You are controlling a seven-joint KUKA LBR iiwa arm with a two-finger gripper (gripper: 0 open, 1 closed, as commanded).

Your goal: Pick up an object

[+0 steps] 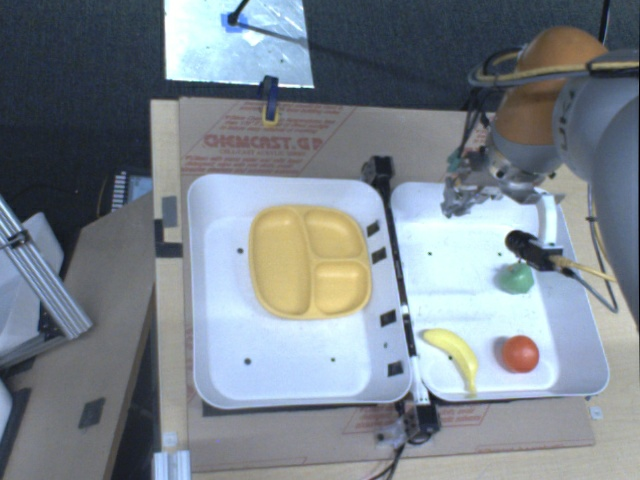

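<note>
1. While the grey arm with its orange band [545, 78] reaches in from the right, we see its two-finger gripper [462, 200] hanging over the far left corner of the right-hand shallow white bin [570, 368]; we cannot tell whether its fingers are apart or together, and we see nothing between them.
2. To the gripper's left lies the second shallow white bin [225, 358], side by side with the first.
3. In that left bin, well to the gripper's left and a little nearer the camera, rests a yellow plastic plate with three compartments [308, 261].
4. Nearer the camera than the gripper, close to the right bin's front left corner, lies a curved yellow toy banana [455, 356].
5. Nearer the camera and to the gripper's right sits a round red ball-like fruit [519, 353], just beside the banana's right.
6. Between that red fruit and the gripper, off to its right, sits a small round green object [517, 278], well apart from the gripper.
</note>
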